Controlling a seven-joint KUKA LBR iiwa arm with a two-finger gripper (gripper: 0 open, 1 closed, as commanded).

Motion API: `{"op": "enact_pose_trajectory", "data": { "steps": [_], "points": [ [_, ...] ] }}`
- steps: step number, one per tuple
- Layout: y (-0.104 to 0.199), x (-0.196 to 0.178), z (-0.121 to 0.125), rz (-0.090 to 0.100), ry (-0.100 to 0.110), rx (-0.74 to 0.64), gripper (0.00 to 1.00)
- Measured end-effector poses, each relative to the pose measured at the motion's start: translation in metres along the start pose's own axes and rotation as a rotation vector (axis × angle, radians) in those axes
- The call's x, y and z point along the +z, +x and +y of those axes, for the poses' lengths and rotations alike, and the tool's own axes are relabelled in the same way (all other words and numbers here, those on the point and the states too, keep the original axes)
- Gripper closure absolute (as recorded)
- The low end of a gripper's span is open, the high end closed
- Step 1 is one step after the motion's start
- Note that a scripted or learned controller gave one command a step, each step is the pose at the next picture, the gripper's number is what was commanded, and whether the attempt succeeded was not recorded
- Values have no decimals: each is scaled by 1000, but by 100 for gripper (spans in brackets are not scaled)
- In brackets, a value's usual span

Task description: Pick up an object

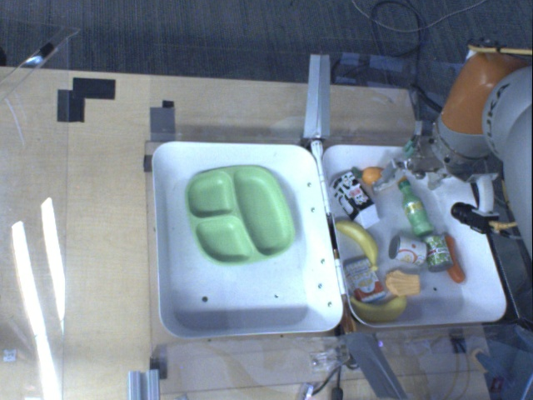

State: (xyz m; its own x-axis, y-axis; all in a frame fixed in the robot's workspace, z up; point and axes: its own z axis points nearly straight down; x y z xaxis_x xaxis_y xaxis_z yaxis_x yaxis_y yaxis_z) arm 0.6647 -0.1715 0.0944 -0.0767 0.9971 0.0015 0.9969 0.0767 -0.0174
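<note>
Two white bins sit side by side on the bench, and the green tray (pixel 241 213) in the left bin (pixel 175 307) serves as the landmark.

Nearest, well right of the tray at the right bin's (pixel 491 307) front edge, lies one banana (pixel 379 309), with a tan biscuit-like piece (pixel 403 284) and a small red-labelled packet (pixel 365 277) touching it. A second banana (pixel 358 240) curves just right of the tray, along the divider. Further right are one small can (pixel 410 249), one green-labelled tin (pixel 435 252) and one orange carrot-like stick (pixel 453 261), packed close.

Further back, right of the tray, stands one green bottle (pixel 415 209), one black-and-white cow-patterned carton (pixel 352 192) and one small orange ball (pixel 372 175).

The gripper (pixel 410 167) hangs at the far side of the right bin; the bottle's cap lies just in front of it, apart from the fingers, with nothing between them. How wide they stand I cannot tell.

The left bin has open floor all round the tray; the right bin's clear floor is at its front right corner.
</note>
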Motion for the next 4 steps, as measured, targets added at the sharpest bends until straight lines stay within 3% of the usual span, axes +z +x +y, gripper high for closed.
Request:
{"op": "enact_pose_trajectory", "data": {
  "steps": [1,2,3,4],
  "points": [
    [2,-12,1,2,1,-6,100],
    [35,-129,7,-3,-27,44,100],
    [35,-128,6,-4,-26,44,0],
    [20,-9,-49,-3,-23,-9,0]
  ]
}}
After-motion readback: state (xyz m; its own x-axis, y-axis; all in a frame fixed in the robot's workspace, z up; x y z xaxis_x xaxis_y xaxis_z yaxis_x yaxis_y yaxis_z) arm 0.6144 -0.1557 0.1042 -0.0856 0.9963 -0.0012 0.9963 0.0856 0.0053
